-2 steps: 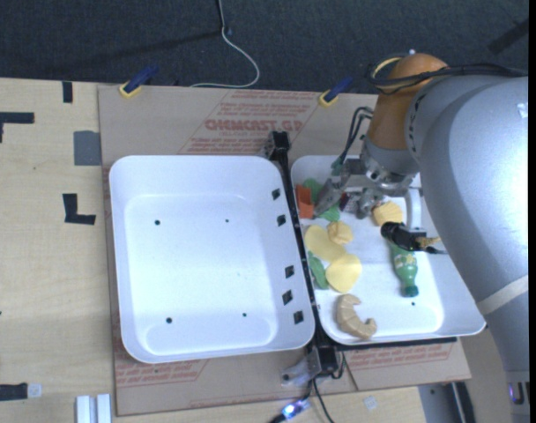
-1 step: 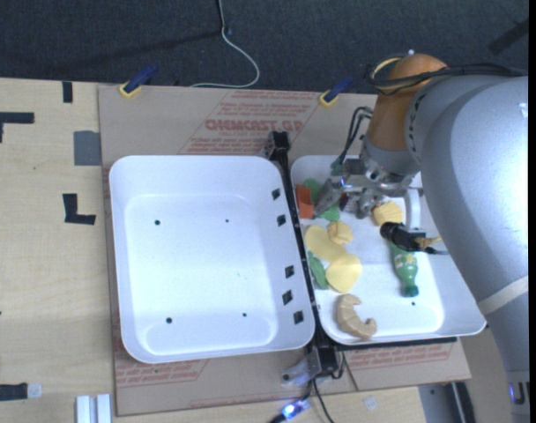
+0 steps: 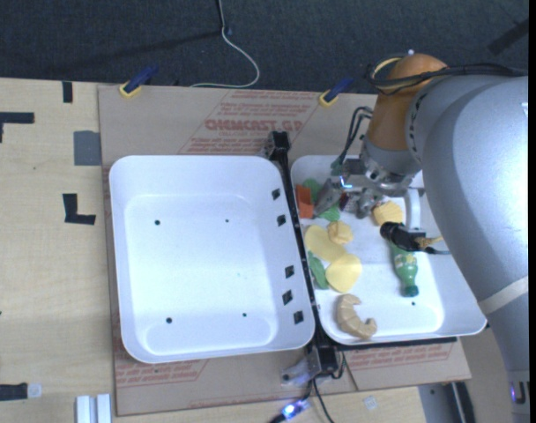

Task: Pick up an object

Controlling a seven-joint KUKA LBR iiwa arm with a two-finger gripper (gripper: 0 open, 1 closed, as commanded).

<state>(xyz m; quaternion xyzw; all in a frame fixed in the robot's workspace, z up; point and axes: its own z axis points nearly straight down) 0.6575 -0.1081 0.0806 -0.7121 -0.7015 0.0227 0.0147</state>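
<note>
Finger state: cannot tell, the tips are lost in metal clutter under the wrist, and nothing shows pinched between them. Gripper (image 3: 354, 192) sits low in the far left part of the right bin (image 3: 444, 324), probably because that's where the toys crowd together. Green piece (image 3: 326, 203) and orange piece (image 3: 304, 204) lie just beside it toward the bin's left wall; likely targets, neither lifted. Small yellow lump (image 3: 340, 232) is just nearer the camera, with a bigger yellow disc (image 3: 344, 274) below it. Another yellow piece (image 3: 389, 211) is on the gripper's other side. Green bottle (image 3: 406, 270) lies flat, well apart, and a tan pastry (image 3: 356, 316) sits by the near rim. Left bin (image 3: 197, 254) is alongside. Pick looks not yet made.
</note>
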